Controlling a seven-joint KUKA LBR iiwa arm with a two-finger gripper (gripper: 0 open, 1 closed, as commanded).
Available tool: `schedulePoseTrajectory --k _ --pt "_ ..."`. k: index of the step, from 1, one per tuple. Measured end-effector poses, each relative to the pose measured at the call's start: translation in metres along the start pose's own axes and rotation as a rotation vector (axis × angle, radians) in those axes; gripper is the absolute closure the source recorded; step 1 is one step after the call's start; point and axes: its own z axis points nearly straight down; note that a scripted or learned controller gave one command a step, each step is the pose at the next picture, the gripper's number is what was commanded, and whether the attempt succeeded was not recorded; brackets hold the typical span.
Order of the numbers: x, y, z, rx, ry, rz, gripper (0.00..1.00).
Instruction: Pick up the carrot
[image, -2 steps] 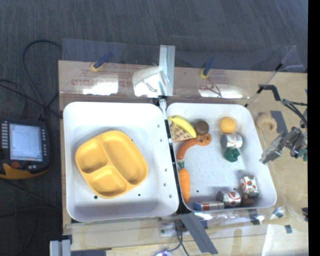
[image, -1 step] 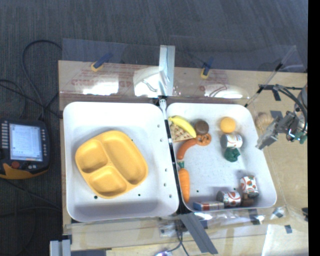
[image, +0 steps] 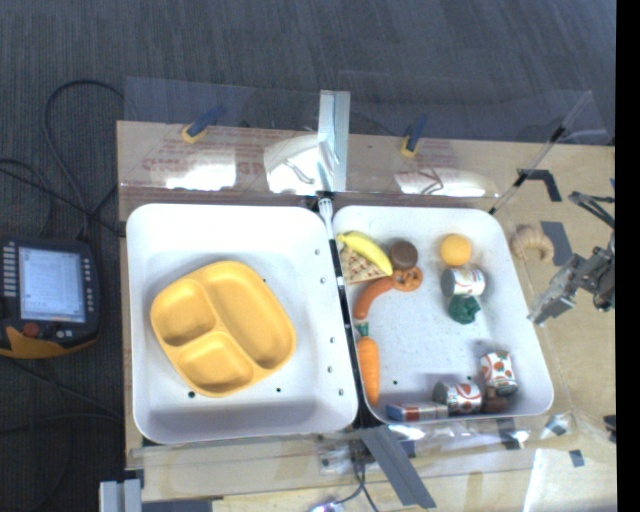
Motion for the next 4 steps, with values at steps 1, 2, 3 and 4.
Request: schedulePoseTrajectory --k 1,2,3,4 --pt "-0.001 0.001 -0.063 0.0 -0.004 -0.117 1.0" --pt "0.0 0.001 -0.031 0.0 0.003 -0.176 1.0" --pt "0.001 0.001 0.035 -0.001 0.004 -0.444 1.0" --pt "-0.017 0.012 -0.07 -0.001 -0.008 -0.517 1.0"
